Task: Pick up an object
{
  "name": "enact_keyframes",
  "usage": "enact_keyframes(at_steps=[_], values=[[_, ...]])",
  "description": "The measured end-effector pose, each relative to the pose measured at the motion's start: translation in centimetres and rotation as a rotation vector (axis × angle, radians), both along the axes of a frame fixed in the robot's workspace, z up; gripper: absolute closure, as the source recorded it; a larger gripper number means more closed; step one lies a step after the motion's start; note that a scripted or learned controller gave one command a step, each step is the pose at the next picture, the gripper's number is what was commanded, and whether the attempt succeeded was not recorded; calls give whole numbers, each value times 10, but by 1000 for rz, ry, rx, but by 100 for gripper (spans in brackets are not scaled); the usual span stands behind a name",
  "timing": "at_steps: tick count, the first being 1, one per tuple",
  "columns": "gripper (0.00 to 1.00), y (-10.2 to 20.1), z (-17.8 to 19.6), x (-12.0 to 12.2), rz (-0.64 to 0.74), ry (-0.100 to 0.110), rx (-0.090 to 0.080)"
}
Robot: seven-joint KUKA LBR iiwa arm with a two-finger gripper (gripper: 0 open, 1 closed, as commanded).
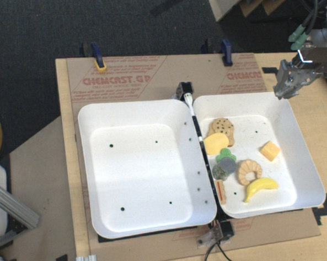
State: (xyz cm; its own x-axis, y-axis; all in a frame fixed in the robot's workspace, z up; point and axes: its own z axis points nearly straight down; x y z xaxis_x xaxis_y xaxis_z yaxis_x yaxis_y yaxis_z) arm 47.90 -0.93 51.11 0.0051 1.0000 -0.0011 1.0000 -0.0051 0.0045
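Across the brown board [149, 73] under the bins I read red print, "CHEMCAST G.P", once at the left and again, fainter, at the right; two blue clamps [98, 53] pin its far edge. From my seat the left bin [93, 159] is a smooth, shallow white tray with rounded corners and four dark dots on its floor. Next to it, the right bin [303, 157] holds a cluster of toy foods: a round chocolate-chip cookie [223, 126], a pale yellow disc [215, 144] touching it, a green piece [225, 154] and a grey lump [225, 167] I cannot identify, a ridged tan ring [248, 171], a yellow banana [260, 187], and, apart from the rest, an orange-yellow cheese cube [270, 150]. A thin reddish stick [221, 192] lies by the dividing wall. Beyond the right bin's far corner hangs the gripper [287, 86], grey metal, partly cut by cables; I cannot tell how its jaws stand, and I see nothing in them.
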Motion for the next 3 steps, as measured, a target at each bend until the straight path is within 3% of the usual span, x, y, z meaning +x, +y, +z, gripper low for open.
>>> enact_keyframes(at_steps=[1,2,3], values=[[100,-43,26,1,1,-2,-1],[100,-166,24,0,-6,-1,-4],[100,-91,-46,0,9,9,3]])
